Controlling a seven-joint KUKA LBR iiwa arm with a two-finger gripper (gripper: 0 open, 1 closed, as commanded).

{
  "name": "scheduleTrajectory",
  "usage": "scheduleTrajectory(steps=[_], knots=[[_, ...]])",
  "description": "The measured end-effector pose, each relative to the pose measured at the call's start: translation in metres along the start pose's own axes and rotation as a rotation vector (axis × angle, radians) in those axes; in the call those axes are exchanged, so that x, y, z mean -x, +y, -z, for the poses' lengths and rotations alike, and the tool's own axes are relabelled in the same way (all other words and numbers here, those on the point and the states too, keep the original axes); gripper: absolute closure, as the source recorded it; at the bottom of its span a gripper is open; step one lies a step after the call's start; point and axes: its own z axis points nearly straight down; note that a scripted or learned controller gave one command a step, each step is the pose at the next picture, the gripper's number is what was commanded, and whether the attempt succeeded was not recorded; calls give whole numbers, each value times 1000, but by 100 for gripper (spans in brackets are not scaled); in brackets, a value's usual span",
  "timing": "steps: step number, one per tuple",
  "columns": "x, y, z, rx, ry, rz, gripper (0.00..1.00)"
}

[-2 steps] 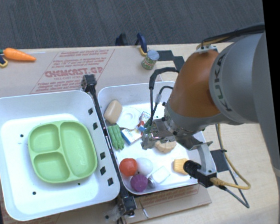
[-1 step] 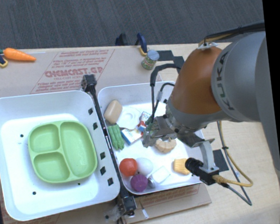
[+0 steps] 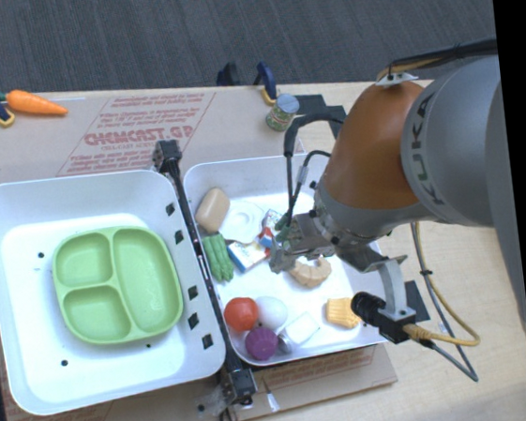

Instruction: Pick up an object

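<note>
Toys are lying crowded in the right bin (image 3: 328,161), and none of them is looking lifted yet, so as far as I can judge the picking is not done. A tan, croissant-like piece (image 3: 310,272) is sitting on the bin floor just under the gripper (image 3: 291,246), which is hanging low over the middle of the pile; that piece or the small blue-and-red box (image 3: 247,255) beside it seems the likeliest target, though I am only guessing. Whether the gripper is clenched or released I cannot tell, since the wrist is hiding it from up here, and nothing is showing clearly in its grasp.

Around that spot, a green bundle like beans (image 3: 217,256) is lying along the bin's left wall, a beige roll (image 3: 212,209) above it, a red tomato (image 3: 241,313) and a purple ball (image 3: 261,344) near the front edge, and a yellow piece (image 3: 342,312) towards the front right corner.

Further out, the left bin (image 3: 10,309) is holding a green divided plate (image 3: 118,285), and a toy carrot (image 3: 36,103) is resting on the cardboard at the far left corner.

The arm (image 3: 417,154) is reaching in from the right, its orange band bent over the right bin and the wrist pointing steeply down.
</note>
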Motion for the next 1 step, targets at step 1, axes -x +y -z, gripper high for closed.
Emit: scheduleTrajectory(steps=[1], knots=[[0, 1, 10, 2, 0, 5, 100]])
